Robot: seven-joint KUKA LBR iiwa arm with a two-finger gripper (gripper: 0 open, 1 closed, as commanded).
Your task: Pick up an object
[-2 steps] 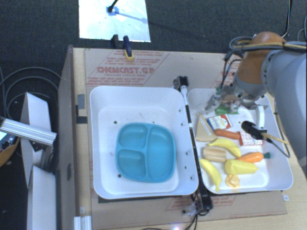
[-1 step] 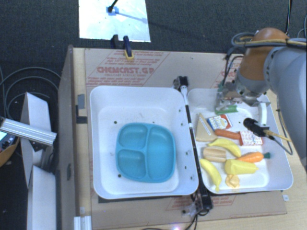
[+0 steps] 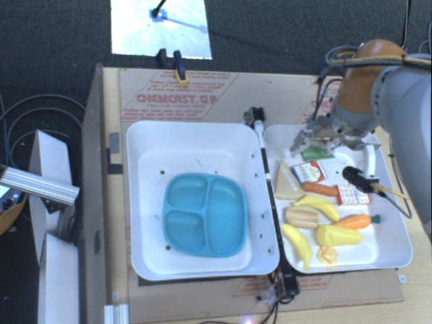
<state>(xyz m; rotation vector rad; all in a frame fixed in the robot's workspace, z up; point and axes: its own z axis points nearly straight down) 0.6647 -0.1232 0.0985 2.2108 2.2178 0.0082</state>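
My gripper [image 3: 308, 142] hangs low over the back of the right bin [image 3: 398, 245], at the end of the grey arm with its orange band. Just under and in front of it lies a green item [image 3: 316, 154], partly hidden; whether they touch I cannot tell. In front of that lie a red and white packet [image 3: 312, 173], a pale cheese wedge [image 3: 288, 181] and an orange sausage [image 3: 324, 189]. Further forward are a banana [image 3: 318, 206], a bun [image 3: 302, 216], a carrot [image 3: 352, 221], a yellow fruit [image 3: 337, 235] and a second banana [image 3: 297, 241].
The left bin [image 3: 145, 181] holds a blue compartment plate [image 3: 204, 214]. A black divider rail [image 3: 268, 181] runs between the two bins. A small red-patterned box [image 3: 352, 194] and a white piece [image 3: 369, 159] lie at the right bin's right side. Cardboard surrounds both bins.
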